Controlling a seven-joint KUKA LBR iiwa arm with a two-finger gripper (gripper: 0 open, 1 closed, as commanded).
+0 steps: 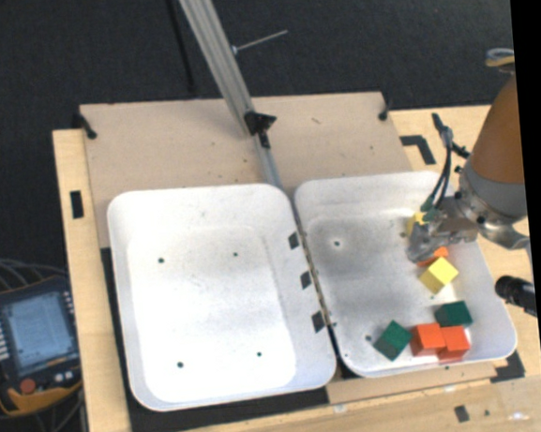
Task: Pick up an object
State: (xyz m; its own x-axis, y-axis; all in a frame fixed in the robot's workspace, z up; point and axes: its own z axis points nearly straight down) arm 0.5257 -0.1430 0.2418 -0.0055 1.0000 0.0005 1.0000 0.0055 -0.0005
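Note:
My gripper [422,244] hangs low over the right bin [370,277], near its right side. Just below and right of the fingers lies a yellow block [438,275], with a sliver of orange showing at its upper edge. Whether the fingers touch the block cannot be told. Near the bin's front edge sit two green blocks, one [390,339] to the left and one [453,314] to the right, and an orange block [439,339] lies between them.
The left bin [211,291] lies beside the right one across a narrow divider. A slanted metal pole [230,73] rises behind the bins. A handheld control pendant [31,335] rests at the far left of the bench.

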